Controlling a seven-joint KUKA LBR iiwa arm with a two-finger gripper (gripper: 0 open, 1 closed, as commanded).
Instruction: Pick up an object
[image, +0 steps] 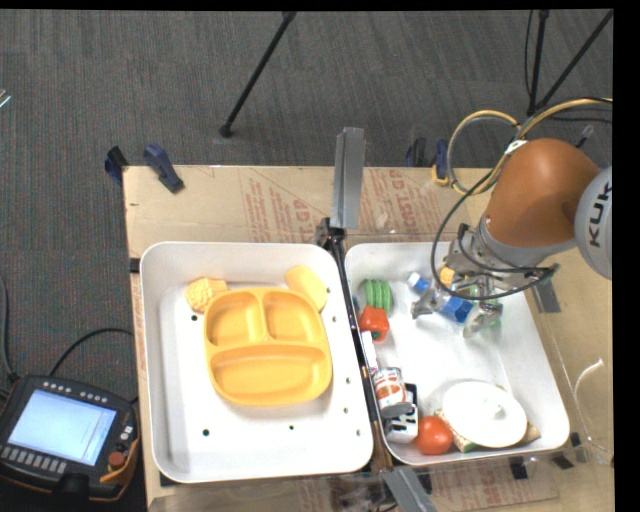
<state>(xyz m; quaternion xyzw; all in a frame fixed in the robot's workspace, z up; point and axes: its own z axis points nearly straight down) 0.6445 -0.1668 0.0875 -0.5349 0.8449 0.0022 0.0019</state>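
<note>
While it hangs over the right bin (530, 345), the gripper (458, 308) clamps a blue object (456, 307) between its fingers

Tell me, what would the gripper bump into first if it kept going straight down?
Probably the blue object right under the gripper in the right bin, though depth is hard to judge from above.

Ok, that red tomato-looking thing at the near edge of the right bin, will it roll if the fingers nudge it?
Probably. The red tomato looks round and smooth, so a sideways push would likely roll it. It sits against the white plate and near the bin wall, which may stop it soon. Its glossy skin suggests hard plastic: likely light, and apt to slip from an off-centre pinch.
</note>
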